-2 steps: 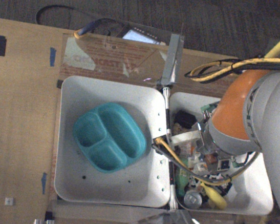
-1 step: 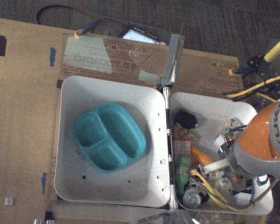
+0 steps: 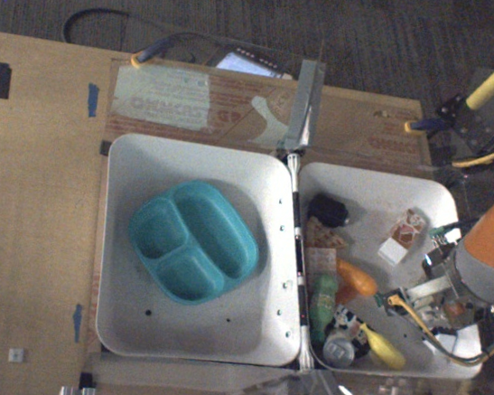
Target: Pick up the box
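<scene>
Box: most likely the small white carton with a reddish printed face (image 3: pixel 400 237), upper middle of the right bin (image 3: pixel 385 186), lying apart from the other clutter.
Pincer: the pincer (image 3: pixel 429 295) sits low at the frame's right edge, amid cables over the right bin's lower right; I cannot tell how its tips stand.
Neighbours: an orange carrot-like piece (image 3: pixel 357 279), a yellow banana (image 3: pixel 385 348), a green packet (image 3: pixel 323 296) and a dark lump (image 3: pixel 328 210) lie along the right bin's left and lower parts.
Left bin: a teal divided tray (image 3: pixel 193 241) lies in the left bin (image 3: pixel 121 247).
Risk: the box looks small and light, so a descent off centre could nudge it toward the bin wall instead of trapping it.
Risk cause: the trailing yellow cable (image 3: pixel 435 338) could snag nearby clutter.
Writing: print on the box and on the pale sheet (image 3: pixel 161 98) on the surface (image 3: pixel 27 207), upper left, is too blurred to read.
</scene>
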Controlling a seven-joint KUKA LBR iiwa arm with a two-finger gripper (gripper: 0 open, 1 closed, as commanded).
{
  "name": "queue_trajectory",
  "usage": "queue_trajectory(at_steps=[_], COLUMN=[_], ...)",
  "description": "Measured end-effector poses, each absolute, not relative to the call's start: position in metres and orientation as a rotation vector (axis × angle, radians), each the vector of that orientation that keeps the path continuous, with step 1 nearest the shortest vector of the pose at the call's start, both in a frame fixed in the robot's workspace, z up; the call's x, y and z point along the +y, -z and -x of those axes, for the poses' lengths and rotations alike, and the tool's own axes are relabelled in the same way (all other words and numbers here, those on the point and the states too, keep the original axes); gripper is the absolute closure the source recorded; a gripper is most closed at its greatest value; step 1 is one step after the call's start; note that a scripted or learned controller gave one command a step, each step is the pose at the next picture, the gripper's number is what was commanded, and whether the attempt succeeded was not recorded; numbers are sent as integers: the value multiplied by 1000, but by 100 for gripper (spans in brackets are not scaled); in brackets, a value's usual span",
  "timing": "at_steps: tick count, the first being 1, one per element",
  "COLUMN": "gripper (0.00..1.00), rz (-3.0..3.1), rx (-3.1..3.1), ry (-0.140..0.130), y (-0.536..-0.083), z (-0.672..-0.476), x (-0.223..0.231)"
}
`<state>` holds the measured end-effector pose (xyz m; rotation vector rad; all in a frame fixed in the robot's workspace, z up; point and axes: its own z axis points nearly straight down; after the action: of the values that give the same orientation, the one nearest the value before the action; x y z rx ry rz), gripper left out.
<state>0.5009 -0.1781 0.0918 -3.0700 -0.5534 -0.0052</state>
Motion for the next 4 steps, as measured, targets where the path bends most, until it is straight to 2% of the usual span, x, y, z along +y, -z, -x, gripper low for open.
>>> queue_trajectory(at_steps=[1,2,3,4], gripper=[100,100,0,0], rz=[3109,3063,3063,3066], rx=[-436,-695,-695,-681], ry=[-2,-2,-2,-3], y=[-208,-184,-184,-184], z=[-518,-555,-555,-606], x=[-57,27,27,-47])
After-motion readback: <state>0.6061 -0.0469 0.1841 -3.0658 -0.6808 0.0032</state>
